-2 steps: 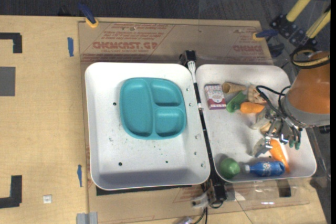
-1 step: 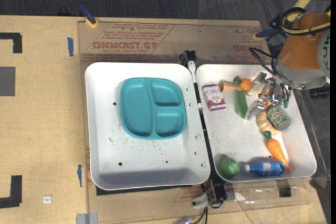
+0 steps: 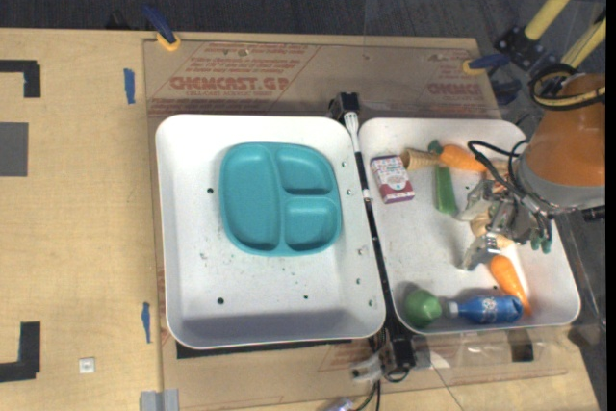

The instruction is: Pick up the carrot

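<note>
The carrot (image 3: 508, 276) is lying in the right bin (image 3: 414, 241), near its front right corner, with the orange body pointing toward that corner and slightly slanted. I am hovering my jaws (image 3: 491, 241) just over its upper end, so close that the metal parts seem to be touching it, but I cannot tell from this slanted look whether the jaws are apart or together, and I am not seeing the carrot between them. So I am judging that I am in the approach-and-grasp step, not in the lift.

Just in front of the carrot a blue bottle (image 3: 489, 308) is lying along the front wall, and beside that a green round thing (image 3: 421, 305) is resting (maybe a lime, it is too small to say). Behind my wrist a green long vegetable (image 3: 445, 191) is standing near a second orange thing (image 3: 460, 158) at the back of the bin, which looks also like a carrot. A small white and red box (image 3: 393, 178) is sitting near the divider. In the left bin (image 3: 192, 236) a teal divided plate (image 3: 281, 197) is lying alone.

For the next move I am thinking that I need to center over the thick part of the carrot, close firmly and rise straight up, keeping away from the bottle.
</note>
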